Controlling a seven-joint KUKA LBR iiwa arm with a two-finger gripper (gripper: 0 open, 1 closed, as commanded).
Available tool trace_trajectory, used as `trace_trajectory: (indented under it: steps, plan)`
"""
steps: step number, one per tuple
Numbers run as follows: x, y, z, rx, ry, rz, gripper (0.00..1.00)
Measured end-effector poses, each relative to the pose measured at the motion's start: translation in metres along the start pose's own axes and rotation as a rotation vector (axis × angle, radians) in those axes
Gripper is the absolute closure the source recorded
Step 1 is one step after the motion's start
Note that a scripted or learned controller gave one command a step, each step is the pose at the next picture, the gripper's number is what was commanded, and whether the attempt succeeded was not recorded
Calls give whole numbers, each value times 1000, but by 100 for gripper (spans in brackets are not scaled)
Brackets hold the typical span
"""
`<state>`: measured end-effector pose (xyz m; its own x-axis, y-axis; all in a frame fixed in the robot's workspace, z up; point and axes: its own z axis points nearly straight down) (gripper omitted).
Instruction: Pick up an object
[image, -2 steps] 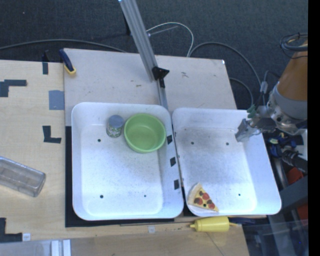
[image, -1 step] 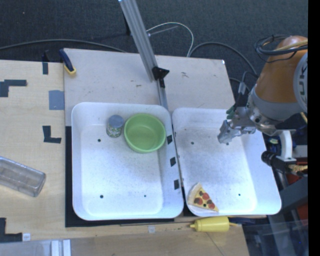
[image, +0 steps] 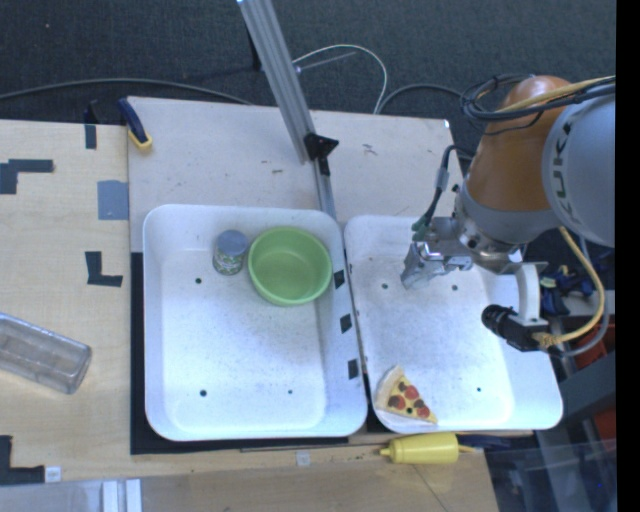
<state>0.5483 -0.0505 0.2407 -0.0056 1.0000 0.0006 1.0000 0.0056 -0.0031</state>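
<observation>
Camera view showed, in the left bin (image: 170, 400), a small can (image: 230, 252) touching a green bowl (image: 290, 265), while the pizza slice (image: 404, 394) lay at the right bin's (image: 520, 400) near-left corner. The hand (image: 425, 262) hung over that bin's far end, well apart from the slice; whether it was spread I cannot tell, and dropping there would likely catch nothing

I see a green bowl (image: 290, 265) upright at the back of my left bin, a small grey-lidded can (image: 230, 252) touching its left side, a pizza slice toy (image: 403, 394) lying flat at the right bin's front-left corner
</observation>
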Motion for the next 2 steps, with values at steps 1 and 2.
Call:
trace_trajectory:
  steps: [1,2]
  plan:
    - [58,10,11,0,0,-2,100]
    - [118,14,3,-2,1,-3,100]
